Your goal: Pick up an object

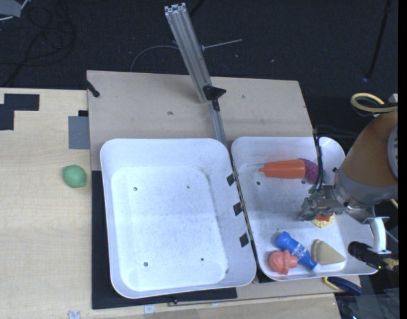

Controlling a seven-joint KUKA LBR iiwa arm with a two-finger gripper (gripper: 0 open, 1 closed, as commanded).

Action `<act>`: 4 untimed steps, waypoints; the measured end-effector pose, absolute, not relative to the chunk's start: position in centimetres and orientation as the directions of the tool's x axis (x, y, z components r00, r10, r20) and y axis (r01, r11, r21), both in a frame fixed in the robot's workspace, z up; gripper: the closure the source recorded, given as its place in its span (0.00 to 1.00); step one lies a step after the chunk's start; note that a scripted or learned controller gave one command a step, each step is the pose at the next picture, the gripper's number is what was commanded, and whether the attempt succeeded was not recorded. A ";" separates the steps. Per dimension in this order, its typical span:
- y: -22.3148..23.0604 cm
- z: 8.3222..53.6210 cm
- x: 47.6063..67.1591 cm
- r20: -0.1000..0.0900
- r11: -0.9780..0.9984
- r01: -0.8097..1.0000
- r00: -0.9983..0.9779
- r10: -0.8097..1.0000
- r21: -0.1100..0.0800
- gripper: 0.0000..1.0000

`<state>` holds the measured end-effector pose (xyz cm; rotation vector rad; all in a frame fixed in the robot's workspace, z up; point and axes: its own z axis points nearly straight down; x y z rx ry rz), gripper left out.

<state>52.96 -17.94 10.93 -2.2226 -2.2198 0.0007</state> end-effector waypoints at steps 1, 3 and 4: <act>-18.0 15.1 53.1 -0.001 0.000 1.000 0.000 1.000 0.002 1.00; -19.3 24.1 53.8 -0.001 -0.001 1.000 0.001 1.000 0.003 1.00; -19.3 25.4 53.8 0.000 0.000 1.000 0.000 1.000 0.000 1.00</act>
